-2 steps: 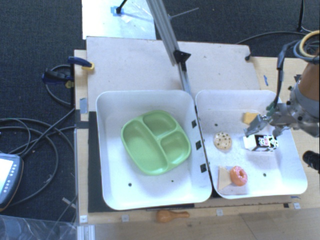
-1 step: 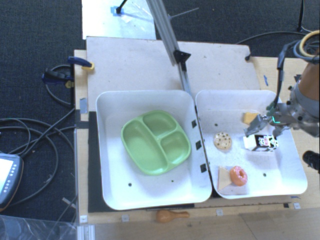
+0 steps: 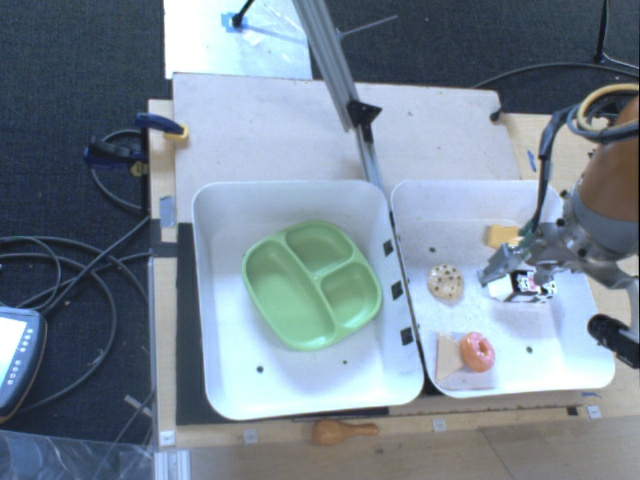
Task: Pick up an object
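The right bin [image 3: 585, 363] holds a speckled round cookie [image 3: 445, 282], a pink-iced donut [image 3: 478, 351] leaning against a tan wedge [image 3: 446, 356], and a yellow-orange block [image 3: 501, 235] near the far wall. My gripper [image 3: 508, 273] hangs low over the middle of this bin, just right of the cookie and below the block. A small black-and-white item [image 3: 529, 287] sits right at the gripper; I cannot tell whether it is held or part of the hand. The grey arm [image 3: 605, 218] comes in from the right.
A green divided plate [image 3: 313, 283] lies in the left bin [image 3: 225, 368]. A slanted metal pole [image 3: 335, 63] crosses above the divider between the bins. A brown wooden piece [image 3: 345, 430] lies on the bench in front of the bins. Cables trail off at left.
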Available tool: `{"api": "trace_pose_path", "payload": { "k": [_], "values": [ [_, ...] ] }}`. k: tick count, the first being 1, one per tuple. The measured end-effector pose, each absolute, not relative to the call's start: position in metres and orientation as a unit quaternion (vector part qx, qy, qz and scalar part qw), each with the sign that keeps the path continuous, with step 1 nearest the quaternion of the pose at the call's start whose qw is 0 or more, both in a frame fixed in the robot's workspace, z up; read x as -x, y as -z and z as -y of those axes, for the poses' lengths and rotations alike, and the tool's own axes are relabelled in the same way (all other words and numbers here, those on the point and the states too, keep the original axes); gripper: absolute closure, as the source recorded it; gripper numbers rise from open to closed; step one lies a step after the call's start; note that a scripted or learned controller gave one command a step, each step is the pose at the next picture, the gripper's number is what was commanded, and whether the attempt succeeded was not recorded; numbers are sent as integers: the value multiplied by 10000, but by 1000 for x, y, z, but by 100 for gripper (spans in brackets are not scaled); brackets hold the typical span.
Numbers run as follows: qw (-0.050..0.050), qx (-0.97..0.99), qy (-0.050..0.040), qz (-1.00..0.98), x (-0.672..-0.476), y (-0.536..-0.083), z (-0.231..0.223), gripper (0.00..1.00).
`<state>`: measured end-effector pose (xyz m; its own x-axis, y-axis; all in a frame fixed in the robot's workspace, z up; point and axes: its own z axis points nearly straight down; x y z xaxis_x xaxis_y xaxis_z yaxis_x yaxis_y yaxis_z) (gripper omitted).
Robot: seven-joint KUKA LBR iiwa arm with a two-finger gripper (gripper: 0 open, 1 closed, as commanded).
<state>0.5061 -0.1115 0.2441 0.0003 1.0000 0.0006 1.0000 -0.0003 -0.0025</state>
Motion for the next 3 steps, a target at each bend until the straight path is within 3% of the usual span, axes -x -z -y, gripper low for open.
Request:
{"api": "trace_pose_path", "payload": {
  "k": [2, 3],
  "values": [
    [18, 7073, -11, 7069, -501, -156, 122, 0],
    [-14, 7067, 12, 7076, -503, -169, 122, 100]
  ]
}}
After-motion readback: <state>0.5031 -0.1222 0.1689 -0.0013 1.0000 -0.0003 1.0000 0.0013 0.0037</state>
